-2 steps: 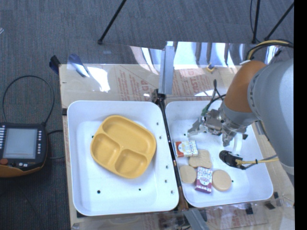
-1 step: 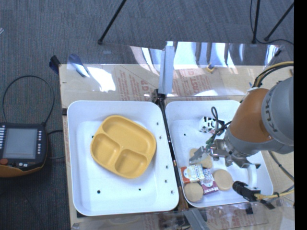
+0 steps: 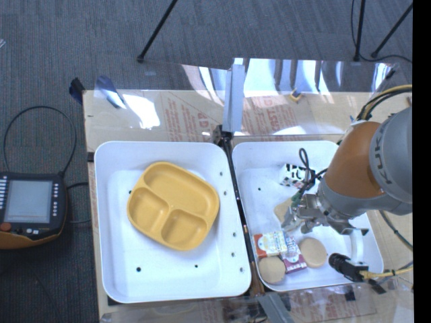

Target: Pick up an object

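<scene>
In the right bin [image 3: 250,159] several small objects are gathered toward its near end. A small packet [image 3: 277,243] with red, white and green print is seen lying flat near the bin's near-left corner. Two tan round discs are placed beside it: one disc [image 3: 272,269] just in front of the packet, touching or nearly touching it, and the other disc [image 3: 313,251] just to the packet's right. A pale tan piece [image 3: 283,211] is seen behind the packet, partly covered by the gripper. A small black-and-white item [image 3: 292,175] lies further back from the packet, toward the bin's middle.

The gripper [image 3: 301,215] is lowered into the right bin, just behind and to the right of the packet, above the pale tan piece. Whether its fingers are spread or pressed together cannot be told, and nothing can be seen held between them.

The left bin [image 3: 108,180] sits well to the packet's left; a yellow divided plate [image 3: 173,205] rests in it.
</scene>
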You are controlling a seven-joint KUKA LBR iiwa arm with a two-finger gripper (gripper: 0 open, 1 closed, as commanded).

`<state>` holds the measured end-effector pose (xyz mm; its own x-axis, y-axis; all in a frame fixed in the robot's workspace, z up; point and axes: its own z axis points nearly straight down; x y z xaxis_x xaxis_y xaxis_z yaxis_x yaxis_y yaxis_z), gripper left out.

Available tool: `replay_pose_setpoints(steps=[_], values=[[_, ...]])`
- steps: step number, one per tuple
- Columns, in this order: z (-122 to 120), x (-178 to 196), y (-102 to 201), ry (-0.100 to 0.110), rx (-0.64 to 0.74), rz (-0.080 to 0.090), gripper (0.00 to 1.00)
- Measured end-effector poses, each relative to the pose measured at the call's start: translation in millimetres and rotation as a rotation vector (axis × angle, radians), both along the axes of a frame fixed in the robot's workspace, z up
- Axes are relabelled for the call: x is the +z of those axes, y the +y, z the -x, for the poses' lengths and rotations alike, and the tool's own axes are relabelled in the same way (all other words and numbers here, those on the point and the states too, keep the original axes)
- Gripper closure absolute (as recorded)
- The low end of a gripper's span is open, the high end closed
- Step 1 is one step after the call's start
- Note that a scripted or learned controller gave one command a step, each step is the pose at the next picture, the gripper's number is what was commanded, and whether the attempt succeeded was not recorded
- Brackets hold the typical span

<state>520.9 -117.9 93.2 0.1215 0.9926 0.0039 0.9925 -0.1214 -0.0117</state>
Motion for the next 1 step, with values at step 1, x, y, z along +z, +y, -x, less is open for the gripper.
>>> replay_pose_setpoints(steps=[1], values=[[-29.3,96.4,39.1,-0.012,0.404,0.002,1.00]])
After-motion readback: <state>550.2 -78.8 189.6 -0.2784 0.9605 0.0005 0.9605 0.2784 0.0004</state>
